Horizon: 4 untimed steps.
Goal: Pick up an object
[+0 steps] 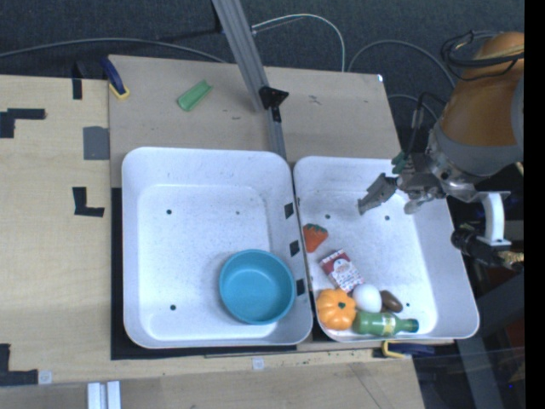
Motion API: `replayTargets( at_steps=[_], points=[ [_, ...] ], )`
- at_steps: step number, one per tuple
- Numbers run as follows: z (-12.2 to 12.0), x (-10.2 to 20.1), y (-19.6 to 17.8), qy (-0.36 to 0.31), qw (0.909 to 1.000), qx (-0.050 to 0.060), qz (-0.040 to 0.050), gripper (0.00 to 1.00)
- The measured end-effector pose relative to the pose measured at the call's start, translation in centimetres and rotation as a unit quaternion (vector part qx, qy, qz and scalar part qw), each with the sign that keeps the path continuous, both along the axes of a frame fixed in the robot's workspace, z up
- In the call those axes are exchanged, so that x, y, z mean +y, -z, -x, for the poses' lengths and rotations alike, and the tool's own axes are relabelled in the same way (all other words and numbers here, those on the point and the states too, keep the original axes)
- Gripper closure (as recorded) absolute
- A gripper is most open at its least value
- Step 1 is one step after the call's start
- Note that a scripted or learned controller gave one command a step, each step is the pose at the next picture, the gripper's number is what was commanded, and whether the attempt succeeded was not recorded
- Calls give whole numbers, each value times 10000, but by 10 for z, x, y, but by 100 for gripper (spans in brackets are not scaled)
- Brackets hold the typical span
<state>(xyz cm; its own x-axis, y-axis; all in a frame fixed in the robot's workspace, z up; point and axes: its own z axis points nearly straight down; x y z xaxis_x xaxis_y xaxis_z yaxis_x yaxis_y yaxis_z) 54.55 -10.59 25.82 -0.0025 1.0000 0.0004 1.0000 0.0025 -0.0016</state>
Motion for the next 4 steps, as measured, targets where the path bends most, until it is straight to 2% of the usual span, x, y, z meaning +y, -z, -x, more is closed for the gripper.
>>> replayTargets(
  at_steps=[1, 3, 4],
  points=[
    [0, 0, 0, 4, 10000, -1, 0, 0],
    [1, 9, 89, 6, 10000, 24, 1, 0],
    [4, 12, 154, 6, 10000, 37, -1, 0]
  ],
)
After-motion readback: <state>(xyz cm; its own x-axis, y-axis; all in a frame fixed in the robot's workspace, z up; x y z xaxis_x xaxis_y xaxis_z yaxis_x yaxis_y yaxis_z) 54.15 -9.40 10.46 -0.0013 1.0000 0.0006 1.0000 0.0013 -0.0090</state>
